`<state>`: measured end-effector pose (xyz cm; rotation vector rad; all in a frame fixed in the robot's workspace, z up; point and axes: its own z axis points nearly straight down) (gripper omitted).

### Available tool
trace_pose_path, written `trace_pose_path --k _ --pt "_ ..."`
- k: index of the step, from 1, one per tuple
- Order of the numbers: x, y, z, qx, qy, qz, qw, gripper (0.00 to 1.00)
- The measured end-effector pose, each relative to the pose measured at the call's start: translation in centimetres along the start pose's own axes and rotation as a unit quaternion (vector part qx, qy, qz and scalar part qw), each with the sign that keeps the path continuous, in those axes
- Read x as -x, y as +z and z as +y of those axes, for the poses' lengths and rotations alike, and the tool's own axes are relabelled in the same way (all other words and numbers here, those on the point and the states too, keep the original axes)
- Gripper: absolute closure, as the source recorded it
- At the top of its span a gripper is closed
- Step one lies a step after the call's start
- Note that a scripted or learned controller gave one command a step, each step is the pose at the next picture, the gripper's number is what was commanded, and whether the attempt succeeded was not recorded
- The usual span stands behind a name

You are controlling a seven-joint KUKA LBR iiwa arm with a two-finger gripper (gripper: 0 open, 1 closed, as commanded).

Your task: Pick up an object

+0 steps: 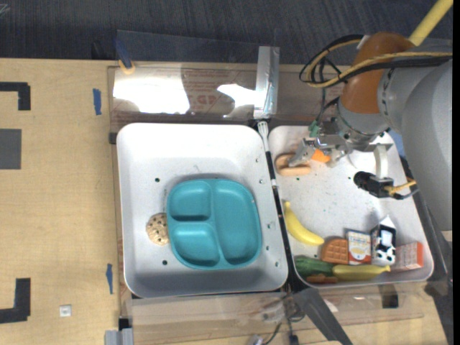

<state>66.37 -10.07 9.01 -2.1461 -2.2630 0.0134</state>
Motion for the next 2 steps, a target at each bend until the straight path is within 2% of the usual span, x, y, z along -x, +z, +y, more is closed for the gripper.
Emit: trace_pose_path --k 1,2 --pt "0.23 -1.03 -0.13 -0.002 0.001 -0.002 1.0000 1.00" --pt "0.10 -1.04 -0.05 -0.001 0.000 -0.002 1.0000 0.00"
